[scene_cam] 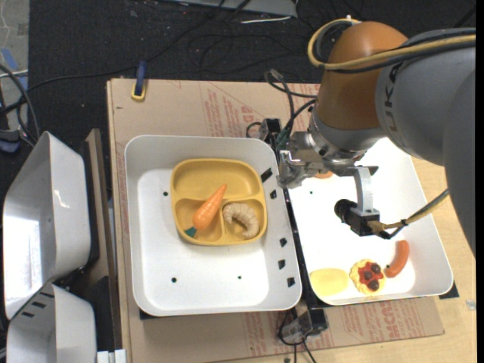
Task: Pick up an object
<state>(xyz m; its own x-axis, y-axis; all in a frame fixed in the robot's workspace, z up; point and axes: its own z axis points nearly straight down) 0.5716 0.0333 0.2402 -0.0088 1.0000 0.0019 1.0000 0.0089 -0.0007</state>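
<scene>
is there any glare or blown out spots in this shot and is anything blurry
Camera view: the right bin is overexposed near the arm, washing out its floor; the left bin is evenly lit with soft shading; the yellow plate, carrot and sausage look sharp; background cables are dim.

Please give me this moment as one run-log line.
arm over right bin | sausage, pizza piece, yellow disc loose | carrot, shrimp in yellow plate
</scene>
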